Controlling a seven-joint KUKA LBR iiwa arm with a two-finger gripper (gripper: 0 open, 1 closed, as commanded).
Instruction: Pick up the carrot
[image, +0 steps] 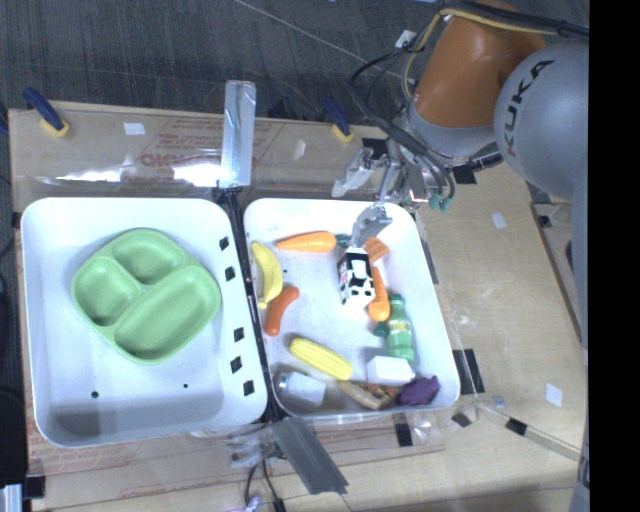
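Note:
An orange carrot (307, 241) lies on its side in the upper part of the right bin (432, 300), pointing left. My gripper (374, 216) hangs over the bin's upper right area, a little to the right of and above the carrot, apart from it. Just under the gripper, a second orange piece (378, 292) runs down along the right side of a black-and-white cow toy (355, 278); its upper end sits close below the gripper. I see nothing held.
The right bin also holds a banana (265, 272), a red-orange sausage (280, 308), a corn cob (320, 357), a green bottle (400, 332), a white block (390, 370) and a purple item (421, 388). A green divided plate (146, 292) lies in the left bin.

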